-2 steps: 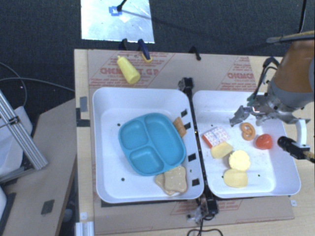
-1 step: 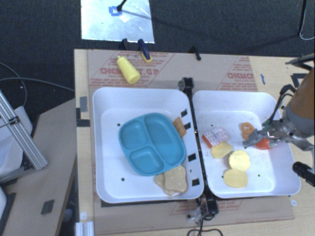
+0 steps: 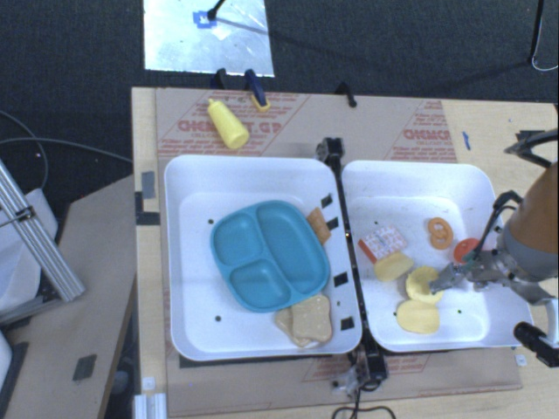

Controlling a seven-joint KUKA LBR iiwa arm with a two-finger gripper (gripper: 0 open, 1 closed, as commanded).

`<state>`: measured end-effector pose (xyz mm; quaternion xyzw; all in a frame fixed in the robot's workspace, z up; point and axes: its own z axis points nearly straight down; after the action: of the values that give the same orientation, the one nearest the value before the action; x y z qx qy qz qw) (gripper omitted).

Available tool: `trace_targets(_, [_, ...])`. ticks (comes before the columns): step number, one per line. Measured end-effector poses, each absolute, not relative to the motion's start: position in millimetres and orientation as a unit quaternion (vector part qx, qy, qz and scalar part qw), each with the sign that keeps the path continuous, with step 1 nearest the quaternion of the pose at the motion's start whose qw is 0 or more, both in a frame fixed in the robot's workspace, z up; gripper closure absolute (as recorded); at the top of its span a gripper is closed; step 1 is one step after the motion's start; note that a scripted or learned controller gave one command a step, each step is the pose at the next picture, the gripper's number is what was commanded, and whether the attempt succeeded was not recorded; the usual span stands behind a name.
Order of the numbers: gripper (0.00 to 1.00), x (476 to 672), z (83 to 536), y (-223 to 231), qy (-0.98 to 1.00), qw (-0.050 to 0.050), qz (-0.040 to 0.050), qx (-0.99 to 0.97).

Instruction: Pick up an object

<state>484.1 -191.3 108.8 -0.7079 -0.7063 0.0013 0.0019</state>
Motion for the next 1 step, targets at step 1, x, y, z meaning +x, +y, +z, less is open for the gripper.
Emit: trace_targets(1, [1.00, 487.8, 122.7, -190.1, -0.708, -0.002, -0.0009, -0.707])
